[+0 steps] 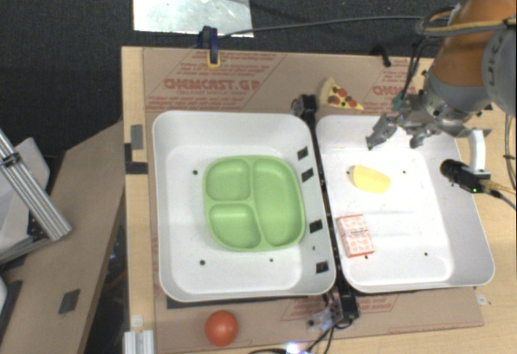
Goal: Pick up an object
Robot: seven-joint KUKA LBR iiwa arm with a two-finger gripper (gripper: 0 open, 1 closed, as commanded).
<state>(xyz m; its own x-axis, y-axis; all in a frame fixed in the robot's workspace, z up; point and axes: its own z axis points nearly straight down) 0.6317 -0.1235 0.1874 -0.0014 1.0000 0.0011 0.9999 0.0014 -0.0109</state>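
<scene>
My tool [397, 135], fingers spread, hovers just above the yellow toy [370, 179]: light, smooth, rounded, best gripped across its narrow middle.

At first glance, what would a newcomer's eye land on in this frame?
Probably the green divided tray sitting in the middle of the left bin, the brightest thing on the bench. Next, the grey arm with its orange band, its gripper hovering above the far end of the right bin, where a yellow object and a small red-and-white packet lie. A pizza slice toy lies beyond the bins, and an orange ball sits in front.
</scene>
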